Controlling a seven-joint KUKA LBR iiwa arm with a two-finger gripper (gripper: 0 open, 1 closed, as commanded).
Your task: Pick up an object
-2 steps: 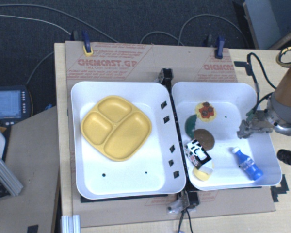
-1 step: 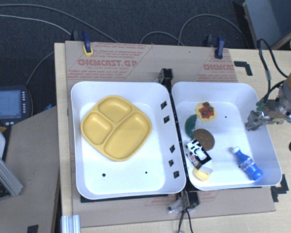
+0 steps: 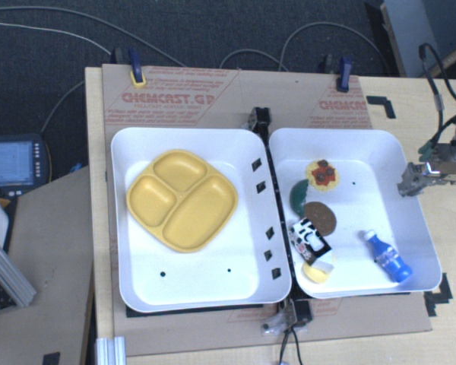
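Observation:
The right bin (image 3: 387, 154) holds several small objects. A yellow disc with red spots (image 3: 322, 174) lies near its middle back. A dark green piece (image 3: 299, 195) sits beside a brown round cookie-like piece (image 3: 320, 217). A black and white item (image 3: 309, 239) and a pale yellow piece (image 3: 316, 272) lie near the front left corner. A blue bottle (image 3: 386, 258) lies at the front right. My gripper (image 3: 419, 178) hangs at the right bin's right rim, apart from all of these objects.
The left bin (image 3: 137, 280) carries a yellow divided plate (image 3: 182, 200). Black clips run along the divider between the bins (image 3: 267, 204). Blue clamps (image 3: 137, 74) hold the cardboard at the back. Cables trail across the dark floor behind.

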